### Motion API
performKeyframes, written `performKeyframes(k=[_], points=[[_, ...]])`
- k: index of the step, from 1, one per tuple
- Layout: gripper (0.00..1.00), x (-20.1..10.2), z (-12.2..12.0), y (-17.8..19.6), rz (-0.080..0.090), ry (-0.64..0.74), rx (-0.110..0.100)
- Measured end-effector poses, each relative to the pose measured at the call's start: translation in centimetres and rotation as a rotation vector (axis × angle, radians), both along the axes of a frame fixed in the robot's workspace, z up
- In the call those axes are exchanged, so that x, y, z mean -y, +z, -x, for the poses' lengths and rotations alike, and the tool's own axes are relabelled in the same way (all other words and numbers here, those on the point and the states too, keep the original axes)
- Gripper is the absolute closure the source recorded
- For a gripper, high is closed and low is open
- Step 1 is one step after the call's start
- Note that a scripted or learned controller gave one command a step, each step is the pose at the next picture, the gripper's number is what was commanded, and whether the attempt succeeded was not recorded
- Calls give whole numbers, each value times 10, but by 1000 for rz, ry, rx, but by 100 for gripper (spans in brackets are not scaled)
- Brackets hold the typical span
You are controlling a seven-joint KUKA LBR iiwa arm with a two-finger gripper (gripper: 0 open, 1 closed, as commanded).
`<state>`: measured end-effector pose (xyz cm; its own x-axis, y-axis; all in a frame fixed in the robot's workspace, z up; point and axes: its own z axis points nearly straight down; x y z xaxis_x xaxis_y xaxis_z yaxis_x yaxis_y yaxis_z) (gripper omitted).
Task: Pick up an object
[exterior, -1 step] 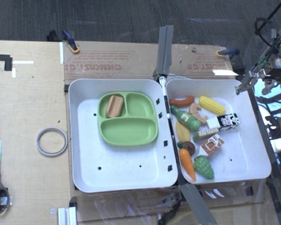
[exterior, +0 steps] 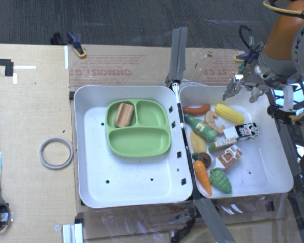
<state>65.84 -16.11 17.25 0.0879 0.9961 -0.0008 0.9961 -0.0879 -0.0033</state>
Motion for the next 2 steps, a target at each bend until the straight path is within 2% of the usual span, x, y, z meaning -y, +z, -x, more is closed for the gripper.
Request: performKeyframes(k=[1,2], points=[[0,-21,20,-69,1,40,7],[0,-57,79,-80,2,176,4]])
